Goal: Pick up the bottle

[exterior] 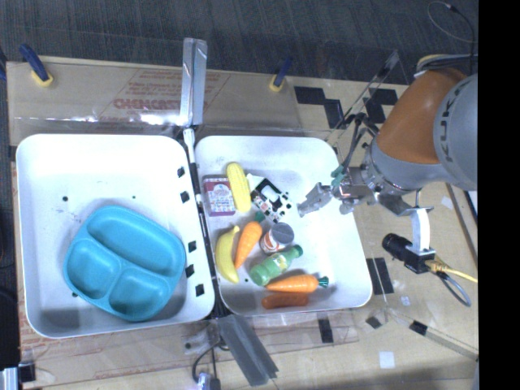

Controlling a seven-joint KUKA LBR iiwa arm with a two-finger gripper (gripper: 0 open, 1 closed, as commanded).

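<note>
1. As seen from above, two white bins are counted on the worktop [97, 88]: the left bin [32, 218] and the right bin [341, 258], set side by side and touching along a shared edge.
2. One blue divided plate [122, 258] is held in the left bin, with three compartments visible in it.
3. Within the right bin, one green bottle [272, 265] is counted, along with two carrots, two yellow pieces, one red packet, one black-and-white item and one small grey-capped item.
4. Relative to the bottle, one carrot [248, 242] is placed just to its upper left, and the other carrot [294, 283] lies just below it, near the bin's lower wall.
5. A banana [227, 254] is found to the left of the bottle, beyond the first carrot, and a yellow corn cob [238, 187] lies well above the bottle, beside the red packet [218, 196].
6. The black-and-white item [270, 197] is seen above the bottle, and the grey-capped item [281, 234] sits just above it, apparently touching.
7. The bottle is laid on its side, its long axis running from lower left to upper right, with the narrower end toward the upper right.
8. The tool [313, 200] is positioned up and to the right of the bottle, apart from it, over the bin floor; whether it is released or clenched cannot be told.
</note>
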